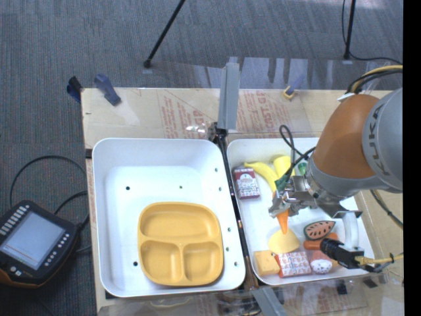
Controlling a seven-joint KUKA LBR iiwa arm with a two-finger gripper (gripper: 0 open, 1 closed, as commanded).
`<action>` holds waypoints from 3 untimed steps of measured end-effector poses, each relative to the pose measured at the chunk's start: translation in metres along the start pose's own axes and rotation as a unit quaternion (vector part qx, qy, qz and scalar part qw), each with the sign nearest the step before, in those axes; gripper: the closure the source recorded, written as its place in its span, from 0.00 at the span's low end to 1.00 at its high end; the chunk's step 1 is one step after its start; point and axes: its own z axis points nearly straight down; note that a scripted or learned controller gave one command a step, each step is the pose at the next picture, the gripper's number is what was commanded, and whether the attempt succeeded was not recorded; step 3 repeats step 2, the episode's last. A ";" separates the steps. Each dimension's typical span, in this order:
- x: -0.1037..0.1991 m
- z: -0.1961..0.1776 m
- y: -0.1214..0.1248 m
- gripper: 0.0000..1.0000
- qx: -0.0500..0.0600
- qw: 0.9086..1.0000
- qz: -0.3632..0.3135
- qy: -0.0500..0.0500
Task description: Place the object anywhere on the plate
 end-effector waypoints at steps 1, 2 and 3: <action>0.111 0.001 0.026 1.00 0.002 0.998 -0.060 0.000; 0.109 0.001 0.026 0.00 0.002 0.998 -0.059 -0.001; 0.109 0.001 0.026 0.00 0.002 0.998 -0.059 -0.001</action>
